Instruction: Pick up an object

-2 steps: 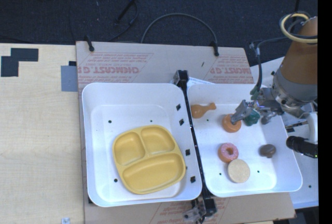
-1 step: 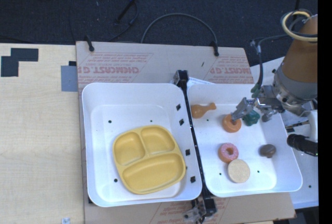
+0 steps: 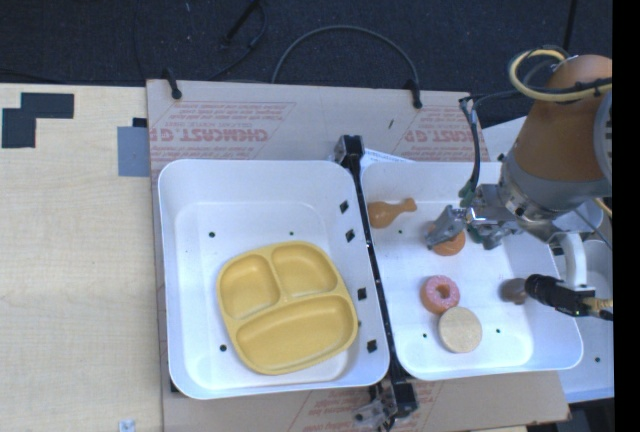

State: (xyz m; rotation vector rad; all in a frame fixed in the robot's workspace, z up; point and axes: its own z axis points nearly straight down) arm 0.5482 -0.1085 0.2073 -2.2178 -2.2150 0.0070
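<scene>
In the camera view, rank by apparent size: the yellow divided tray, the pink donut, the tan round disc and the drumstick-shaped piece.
1. yellow divided tray, by far the largest.
2. drumstick-shaped piece, longest of the small items but narrow.
3. tan round disc and pink donut look nearly alike; the disc seems slightly larger, but I would not rank them firmly.

A yellow divided tray (image 3: 288,308) lies in the left white bin (image 3: 190,220), on cardboard sheeting (image 3: 260,125) over the tabletop (image 3: 70,260).
</scene>
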